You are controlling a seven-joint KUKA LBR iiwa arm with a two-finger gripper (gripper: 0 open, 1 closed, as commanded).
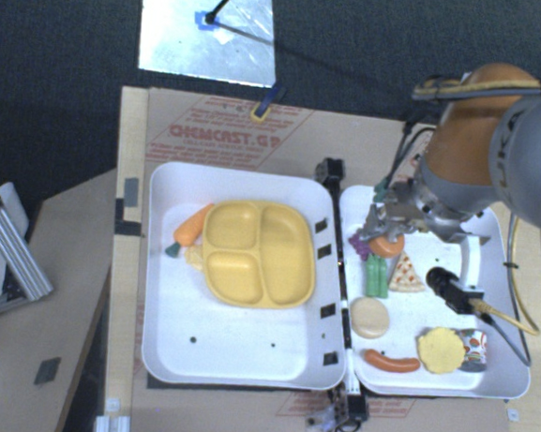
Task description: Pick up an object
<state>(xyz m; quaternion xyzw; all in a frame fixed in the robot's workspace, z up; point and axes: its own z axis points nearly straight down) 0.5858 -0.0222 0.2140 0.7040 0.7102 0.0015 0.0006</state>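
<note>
Judging by your gripper low over the orange piece in the right bin, nothing's lifted yet; its grip state I cannot tell.

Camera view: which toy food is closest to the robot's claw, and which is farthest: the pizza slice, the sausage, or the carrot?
From the gripper:
1. Pizza slice, right bin, just below the gripper.
2. Sausage, right bin, near its front edge.
3. Carrot, left bin, beside the yellow tray.
</note>
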